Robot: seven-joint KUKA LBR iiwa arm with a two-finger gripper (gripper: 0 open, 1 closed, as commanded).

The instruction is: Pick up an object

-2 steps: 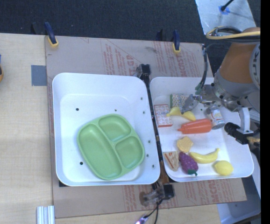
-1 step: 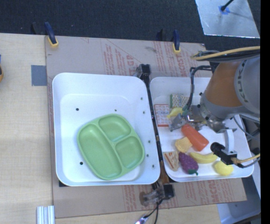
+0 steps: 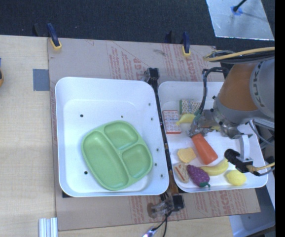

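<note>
The gripper point(image 3: 197, 130) is hovering just above the carrot point(image 3: 204, 149) in the right bin point(image 3: 168, 90). Whether its fingers are spread cannot be told. A banana point(image 3: 216, 169) is lying just below the carrot.

Both bins point(image 3: 63, 132) white; left one holds a pale green plate point(image 3: 115, 154). Right bin: orange carrot point(image 3: 204, 149), purple grapes point(image 3: 198, 175), yellow banana point(image 3: 215, 169), yellow lemon point(image 3: 235, 178). Arm point(image 3: 241, 90) grey with orange band.
</note>
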